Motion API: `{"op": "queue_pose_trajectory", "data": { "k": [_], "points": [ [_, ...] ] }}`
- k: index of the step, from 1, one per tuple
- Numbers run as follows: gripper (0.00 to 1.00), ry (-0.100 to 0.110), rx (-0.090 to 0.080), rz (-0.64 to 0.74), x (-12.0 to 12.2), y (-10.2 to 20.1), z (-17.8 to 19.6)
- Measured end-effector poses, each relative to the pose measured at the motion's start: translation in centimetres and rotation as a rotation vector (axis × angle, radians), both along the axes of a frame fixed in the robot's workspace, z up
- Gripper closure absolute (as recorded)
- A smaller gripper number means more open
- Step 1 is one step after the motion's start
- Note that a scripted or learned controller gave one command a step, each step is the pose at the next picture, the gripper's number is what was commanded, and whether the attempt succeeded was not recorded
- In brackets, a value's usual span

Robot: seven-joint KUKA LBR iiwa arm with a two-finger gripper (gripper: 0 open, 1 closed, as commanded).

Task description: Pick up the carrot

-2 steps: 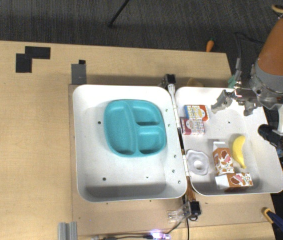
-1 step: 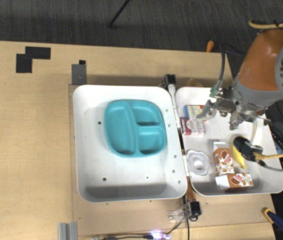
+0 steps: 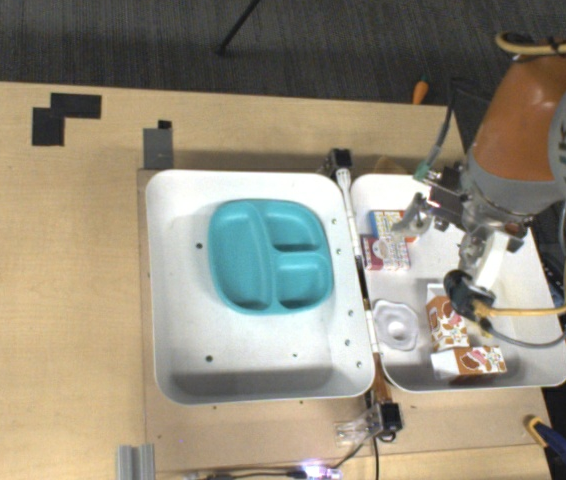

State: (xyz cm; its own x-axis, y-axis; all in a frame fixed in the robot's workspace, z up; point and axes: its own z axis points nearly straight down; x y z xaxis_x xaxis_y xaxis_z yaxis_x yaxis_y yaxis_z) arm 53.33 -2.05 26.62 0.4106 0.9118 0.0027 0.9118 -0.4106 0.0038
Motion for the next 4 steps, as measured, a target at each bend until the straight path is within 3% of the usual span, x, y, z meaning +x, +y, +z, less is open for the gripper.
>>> {"op": "queue_pose_trajectory", "data": {
  "k": [1, 2, 3, 4],
  "points": [
    [0.00, 0.003, -0.004, 0.154, 4.3, -4.4, -3.5],
    [0.00, 0.005, -0.003, 0.081, 6.8, -9.3, -7.8],
    [0.00, 0.006, 0.003, -0.417, 0.9, -6.0, -4.8],
    [0.00, 0.008, -0.001, -0.401, 7.0, -8.7, -10.1]
  ]
}}
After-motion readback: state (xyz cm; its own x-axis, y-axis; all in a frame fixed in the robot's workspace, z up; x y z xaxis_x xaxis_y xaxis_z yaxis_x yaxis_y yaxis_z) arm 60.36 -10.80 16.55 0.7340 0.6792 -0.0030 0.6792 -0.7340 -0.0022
